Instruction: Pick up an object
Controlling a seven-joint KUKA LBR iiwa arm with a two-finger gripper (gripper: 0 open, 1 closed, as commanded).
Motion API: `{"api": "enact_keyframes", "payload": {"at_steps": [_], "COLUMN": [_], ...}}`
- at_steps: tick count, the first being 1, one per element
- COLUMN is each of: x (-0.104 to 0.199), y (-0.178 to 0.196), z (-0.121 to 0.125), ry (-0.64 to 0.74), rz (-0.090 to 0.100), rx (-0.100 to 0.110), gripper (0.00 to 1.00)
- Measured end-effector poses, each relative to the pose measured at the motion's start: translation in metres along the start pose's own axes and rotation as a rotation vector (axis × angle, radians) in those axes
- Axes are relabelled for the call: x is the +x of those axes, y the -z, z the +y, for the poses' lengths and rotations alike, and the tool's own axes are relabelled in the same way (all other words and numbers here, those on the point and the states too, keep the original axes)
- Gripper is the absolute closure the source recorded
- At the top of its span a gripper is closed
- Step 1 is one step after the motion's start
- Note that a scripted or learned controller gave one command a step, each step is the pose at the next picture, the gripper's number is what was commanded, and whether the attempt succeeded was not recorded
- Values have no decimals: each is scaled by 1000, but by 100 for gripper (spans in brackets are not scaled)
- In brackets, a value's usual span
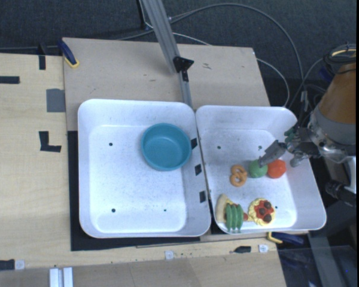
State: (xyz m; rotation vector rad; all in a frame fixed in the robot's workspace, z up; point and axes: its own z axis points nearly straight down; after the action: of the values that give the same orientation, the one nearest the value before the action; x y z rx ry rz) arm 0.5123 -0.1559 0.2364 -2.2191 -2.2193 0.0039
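In the right bin lie several small toy foods. A green round piece sits beside a red ball, with a tan pretzel to their left. My gripper hangs low over this cluster, open. One dark finger points down at the green piece, and the other finger stands to the right of the red ball. The red ball lies below the gap between them. Nothing is lifted.
Near the right bin's front edge lie a green pea pod, a yellow piece and a small pizza. A blue bowl sits in the left bin. A metal pole slants over the back of the bench.
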Motion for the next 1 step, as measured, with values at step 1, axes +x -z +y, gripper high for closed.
{"api": "enact_keyframes", "payload": {"at_steps": [1], "x": [7], "y": [-55], "z": [7], "ry": [1], "rz": [1], "rx": [2], "gripper": [0]}}
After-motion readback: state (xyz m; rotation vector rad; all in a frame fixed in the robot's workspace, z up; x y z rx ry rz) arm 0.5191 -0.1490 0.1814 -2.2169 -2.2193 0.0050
